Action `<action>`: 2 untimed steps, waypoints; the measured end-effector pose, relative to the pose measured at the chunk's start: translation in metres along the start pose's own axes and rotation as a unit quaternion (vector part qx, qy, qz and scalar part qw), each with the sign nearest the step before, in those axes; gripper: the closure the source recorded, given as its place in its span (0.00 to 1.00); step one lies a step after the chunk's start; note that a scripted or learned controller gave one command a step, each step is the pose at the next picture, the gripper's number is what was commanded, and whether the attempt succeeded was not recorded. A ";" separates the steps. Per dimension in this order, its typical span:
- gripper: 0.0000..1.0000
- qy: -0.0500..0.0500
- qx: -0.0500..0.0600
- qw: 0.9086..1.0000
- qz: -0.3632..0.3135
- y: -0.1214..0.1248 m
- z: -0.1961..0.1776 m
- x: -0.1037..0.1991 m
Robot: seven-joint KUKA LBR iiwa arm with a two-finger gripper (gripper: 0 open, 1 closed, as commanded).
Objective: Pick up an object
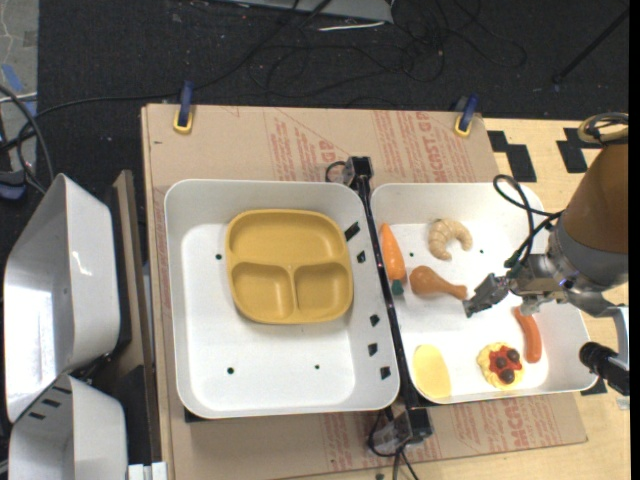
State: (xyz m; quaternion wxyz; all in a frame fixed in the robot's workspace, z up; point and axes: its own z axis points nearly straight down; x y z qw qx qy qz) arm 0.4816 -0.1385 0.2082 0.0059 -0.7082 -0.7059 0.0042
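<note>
The cardboard sheet (300, 133) under the bins carries red printed lettering, seen upside down and too faint to read. Count: 2 white bins, 1 yellow plate, 6 food items, 2 yellow clamps (183, 120) on the sheet's far edge. The left bin (200, 368) holds the plate (290, 266), which has 3 compartments. The right bin (570, 378) holds 1 carrot (393, 255), 1 shrimp (449, 236), 1 drumstick (436, 283), 1 sausage (531, 335), 1 yellow slice (432, 370) and 1 small pizza (500, 363). The carrot lies against the bin's left wall, long axis near to far, green end nearest the camera. The drumstick lies mid-bin, long axis left to right, thick end left, thin end pointing right at the gripper (485, 296). The sausage lies near to far, just right of the gripper. The gripper hangs over the bin's middle, just beside the drumstick's thin end; its finger spacing cannot be told, and nothing is seen between them
</note>
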 end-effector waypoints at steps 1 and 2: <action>0.00 -0.001 -0.007 1.000 -0.002 0.003 -0.006 0.000; 0.00 0.000 -0.004 1.000 -0.001 -0.002 0.045 0.010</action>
